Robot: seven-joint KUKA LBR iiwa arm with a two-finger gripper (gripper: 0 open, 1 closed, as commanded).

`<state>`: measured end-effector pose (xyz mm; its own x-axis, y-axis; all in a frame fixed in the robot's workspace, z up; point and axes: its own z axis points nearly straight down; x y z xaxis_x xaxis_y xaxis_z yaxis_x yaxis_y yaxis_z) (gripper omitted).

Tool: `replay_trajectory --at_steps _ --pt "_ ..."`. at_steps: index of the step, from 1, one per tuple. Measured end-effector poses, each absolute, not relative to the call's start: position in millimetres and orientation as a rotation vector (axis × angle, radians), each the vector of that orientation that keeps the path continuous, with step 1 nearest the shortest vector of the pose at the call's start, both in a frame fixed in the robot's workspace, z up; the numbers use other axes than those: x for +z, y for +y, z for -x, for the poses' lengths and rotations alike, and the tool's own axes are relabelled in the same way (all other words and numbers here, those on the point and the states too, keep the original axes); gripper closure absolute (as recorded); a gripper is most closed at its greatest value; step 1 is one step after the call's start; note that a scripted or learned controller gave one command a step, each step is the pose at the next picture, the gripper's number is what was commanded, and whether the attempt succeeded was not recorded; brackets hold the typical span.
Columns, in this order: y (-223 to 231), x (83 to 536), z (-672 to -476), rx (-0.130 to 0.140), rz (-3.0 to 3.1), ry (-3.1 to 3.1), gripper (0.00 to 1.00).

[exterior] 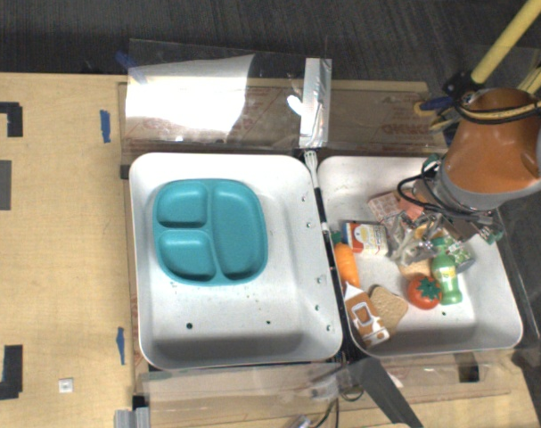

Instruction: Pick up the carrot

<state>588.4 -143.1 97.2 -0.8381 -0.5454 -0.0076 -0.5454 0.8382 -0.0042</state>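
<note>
An orange carrot [347, 265] lies along the left wall of the right bin [493, 324], just below a small red-and-white carton [366, 237]. The arm's orange band and grey wrist hang over the bin's upper right part. Its gripper [419, 236] reaches down into a pile of toy food near the bin's middle, roughly a hand's width to the right of the carrot. Clutter and the wrist blur the fingers.
The left bin [163, 319] holds a teal divided plate [210, 230]. In the right bin lie a tomato [422, 292], a green bottle [446, 276], a cracker-like piece [388, 306], an orange-white box [364, 317] and a pink packet [387, 206]. A yellow pole [515, 27] crosses the upper right.
</note>
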Motion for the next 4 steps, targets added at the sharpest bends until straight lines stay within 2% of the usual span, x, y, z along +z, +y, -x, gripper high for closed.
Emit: replay_trajectory --at_steps 1,2,3,4 --pt "-146.7 90.1 -594.9 -0.004 1.263 2.862 1.0" --pt "-114.1 89.9 -631.5 -0.007 1.757 2.59 1.0" --pt "-96.2 137.3 -607.8 -0.002 1.566 2.714 1.0" --pt "-104.1 143.2 -561.2 0.001 1.292 2.859 1.0"
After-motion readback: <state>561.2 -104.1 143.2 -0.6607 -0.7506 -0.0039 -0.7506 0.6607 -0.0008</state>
